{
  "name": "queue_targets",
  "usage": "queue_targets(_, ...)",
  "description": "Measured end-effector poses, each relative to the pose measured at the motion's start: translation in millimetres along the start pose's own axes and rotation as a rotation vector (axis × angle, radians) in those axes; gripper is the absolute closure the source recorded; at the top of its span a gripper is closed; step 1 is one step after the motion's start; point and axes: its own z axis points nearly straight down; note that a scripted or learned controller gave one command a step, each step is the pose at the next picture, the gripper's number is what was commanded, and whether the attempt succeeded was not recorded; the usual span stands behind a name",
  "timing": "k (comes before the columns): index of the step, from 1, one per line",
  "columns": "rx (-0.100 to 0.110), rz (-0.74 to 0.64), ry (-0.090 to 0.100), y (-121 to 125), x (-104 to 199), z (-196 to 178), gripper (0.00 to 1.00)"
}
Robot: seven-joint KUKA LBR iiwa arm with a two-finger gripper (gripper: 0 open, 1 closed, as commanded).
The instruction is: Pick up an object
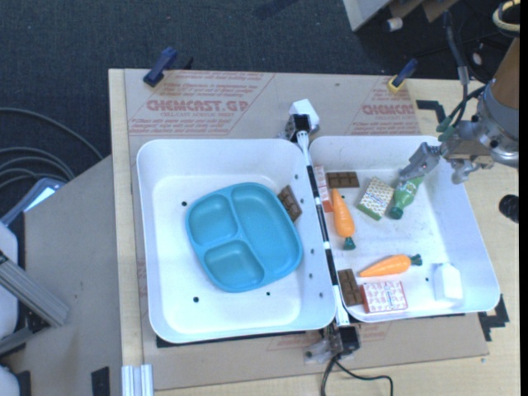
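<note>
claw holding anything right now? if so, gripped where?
Cannot be told. The claw sits right at the top of the green bottle in the right bin, but the view doesn't show the bottle between its fingers.

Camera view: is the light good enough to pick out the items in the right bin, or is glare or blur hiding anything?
Camera view: lighting is even and soft, shadows faint; the right bin shows no strong glare, so both carrots and the green bottle read clearly; the gripper is slightly soft, fingers hard to resolve; the white block blends into the white floor.
</note>
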Motion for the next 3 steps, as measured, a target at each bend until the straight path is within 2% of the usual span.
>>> queue_targets(1,0.0,0.0,-0.001,81.1,34.9,135.3,0.0)
queue_targets(2,-0.003,0.0,-0.003,99.8,-38.6,130.1,0.0)
queue_targets(3,0.0,0.0,0.0,80.5,-40.9,166.1,0.0)
